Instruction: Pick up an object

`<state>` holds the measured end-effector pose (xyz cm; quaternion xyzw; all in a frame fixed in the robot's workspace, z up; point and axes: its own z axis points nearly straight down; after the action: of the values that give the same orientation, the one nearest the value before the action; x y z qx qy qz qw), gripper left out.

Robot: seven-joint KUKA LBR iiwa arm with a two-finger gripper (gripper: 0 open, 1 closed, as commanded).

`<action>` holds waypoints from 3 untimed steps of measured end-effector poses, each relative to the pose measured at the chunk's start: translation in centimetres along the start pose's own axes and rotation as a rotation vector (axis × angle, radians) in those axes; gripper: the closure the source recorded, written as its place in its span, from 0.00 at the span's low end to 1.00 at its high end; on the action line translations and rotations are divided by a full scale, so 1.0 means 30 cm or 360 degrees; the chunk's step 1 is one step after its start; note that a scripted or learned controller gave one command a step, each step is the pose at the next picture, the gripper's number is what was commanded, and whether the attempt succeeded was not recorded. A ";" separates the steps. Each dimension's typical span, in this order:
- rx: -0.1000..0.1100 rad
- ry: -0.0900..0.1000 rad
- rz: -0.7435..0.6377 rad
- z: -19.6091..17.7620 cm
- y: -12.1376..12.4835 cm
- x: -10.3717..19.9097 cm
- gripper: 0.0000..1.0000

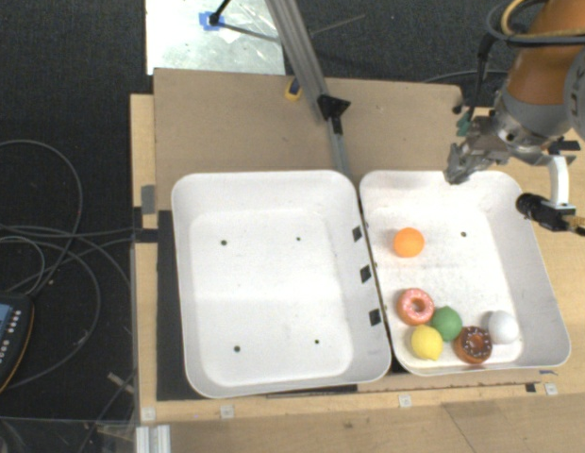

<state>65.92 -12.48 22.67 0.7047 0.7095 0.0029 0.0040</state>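
Observation:
The right bin [519,253] holds an orange ball [409,243] near its middle. A cluster sits in its near corner: a pink-frosted donut [416,305], a green ball [447,323], a yellow lemon [426,343], a chocolate donut [475,344] and a white ball [503,327]. My gripper [459,172] hangs over the bin's far edge, up and to the right of the orange ball, well away from the cluster. Its dark fingers point down with nothing seen between them.
The left bin [264,281] lies beside the right one on the brown bench. A grey pole [307,59] slants across the bench's far side toward the gap between the bins. Cables lie on the floor to the left.

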 end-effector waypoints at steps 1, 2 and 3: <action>0.0009 0.0001 0.0001 -0.018 0.004 0.000 1.00; 0.0014 0.0006 -0.0006 -0.042 -0.052 0.193 1.00; 0.0015 0.0006 -0.0006 -0.061 -0.111 0.371 1.00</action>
<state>62.49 -1.36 24.45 0.7034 0.7108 0.0009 -0.0008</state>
